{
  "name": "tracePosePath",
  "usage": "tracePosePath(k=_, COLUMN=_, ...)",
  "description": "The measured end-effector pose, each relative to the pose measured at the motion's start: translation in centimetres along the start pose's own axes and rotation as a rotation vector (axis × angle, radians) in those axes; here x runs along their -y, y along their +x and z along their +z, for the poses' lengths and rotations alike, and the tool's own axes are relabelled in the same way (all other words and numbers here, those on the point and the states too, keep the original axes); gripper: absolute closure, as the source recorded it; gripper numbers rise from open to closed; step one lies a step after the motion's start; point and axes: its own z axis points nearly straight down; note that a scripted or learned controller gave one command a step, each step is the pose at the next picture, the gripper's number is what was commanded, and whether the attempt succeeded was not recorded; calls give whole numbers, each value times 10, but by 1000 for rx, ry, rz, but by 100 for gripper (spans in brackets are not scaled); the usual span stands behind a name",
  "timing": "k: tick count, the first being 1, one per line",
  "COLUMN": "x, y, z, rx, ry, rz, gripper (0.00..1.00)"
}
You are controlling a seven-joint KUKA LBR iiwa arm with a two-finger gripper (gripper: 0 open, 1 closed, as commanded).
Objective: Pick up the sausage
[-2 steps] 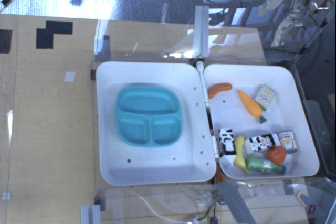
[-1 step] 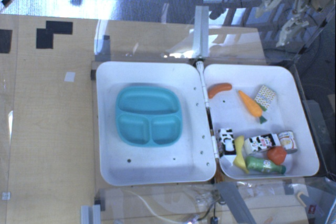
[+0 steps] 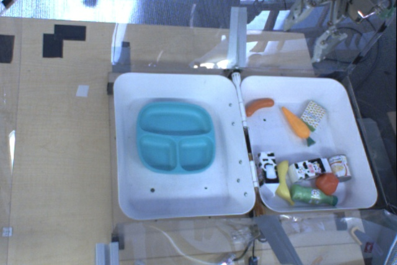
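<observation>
Sausage (image 3: 259, 106) is lying in the right bin (image 3: 347, 102), in its upper left corner, very near the divider between the two bins, and it is touching nothing else. I am watching the claw (image 3: 329, 15) at the upper right of the frame, hanging above the worktop behind the bins and well apart from the sausage. Its fingers are looking spread to me, with nothing between them.

I am thinking about what may fail from here. The sausage is sitting so close to the bin wall that one finger may be landing on the rim instead of beside it, so the claw may be closing on air. The sausage is also round and smooth, so it may be rolling away or slipping out during the lift. The carrot (image 3: 296, 123) is lying near, lower and to the right, so a descent that drifts that way may be pushing or grabbing the wrong thing.
</observation>
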Motion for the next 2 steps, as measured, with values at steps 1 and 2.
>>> tracePosePath(k=1, x=19, y=10, z=-27, rx=3, ry=1, rz=-191, gripper=0)
tracePosePath(k=2, x=26, y=14, z=-27, rx=3, ry=1, rz=-803, gripper=0)
